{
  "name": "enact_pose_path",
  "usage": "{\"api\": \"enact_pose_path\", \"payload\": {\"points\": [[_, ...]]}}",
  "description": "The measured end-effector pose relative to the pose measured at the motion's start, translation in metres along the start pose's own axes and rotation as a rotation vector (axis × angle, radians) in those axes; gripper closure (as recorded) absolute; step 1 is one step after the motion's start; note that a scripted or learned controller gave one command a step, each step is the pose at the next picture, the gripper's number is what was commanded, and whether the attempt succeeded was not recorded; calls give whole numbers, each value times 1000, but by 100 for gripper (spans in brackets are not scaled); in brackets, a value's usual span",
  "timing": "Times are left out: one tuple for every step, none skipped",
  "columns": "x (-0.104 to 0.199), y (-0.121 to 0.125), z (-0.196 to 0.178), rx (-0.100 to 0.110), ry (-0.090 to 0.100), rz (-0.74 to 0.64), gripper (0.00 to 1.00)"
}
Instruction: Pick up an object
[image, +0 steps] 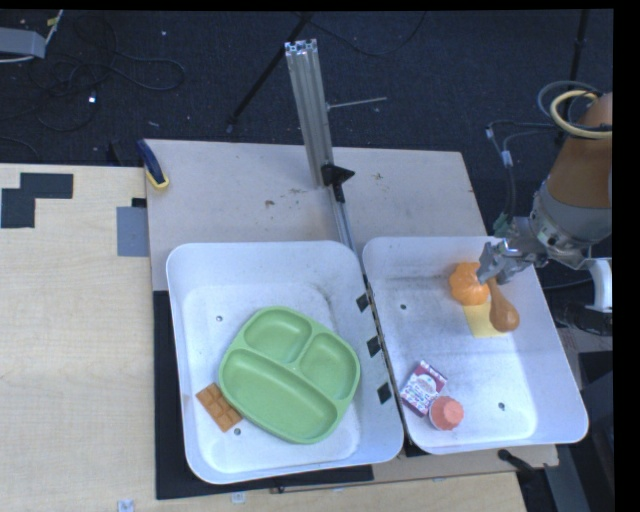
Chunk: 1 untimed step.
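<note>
Here the gripper (497, 262), its opening impossible to judge, hovers just beside the orange (467, 284) near the far edge of the right bin (540, 420), where the round fruit may roll aside against the yellow block (480, 321) if pinched off-centre.

Tray (290, 375) + cracker (218, 407) in L bin (190, 275); fruit (468, 284), carton (422, 387) in R bin (560, 400).
</note>
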<state>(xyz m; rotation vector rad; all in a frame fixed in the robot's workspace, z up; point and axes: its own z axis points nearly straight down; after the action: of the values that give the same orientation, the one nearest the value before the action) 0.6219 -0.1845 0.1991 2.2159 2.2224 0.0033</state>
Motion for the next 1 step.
{"api": "enact_pose_path", "payload": {"points": [[7, 2, -61, -1, 0, 0, 100]]}}
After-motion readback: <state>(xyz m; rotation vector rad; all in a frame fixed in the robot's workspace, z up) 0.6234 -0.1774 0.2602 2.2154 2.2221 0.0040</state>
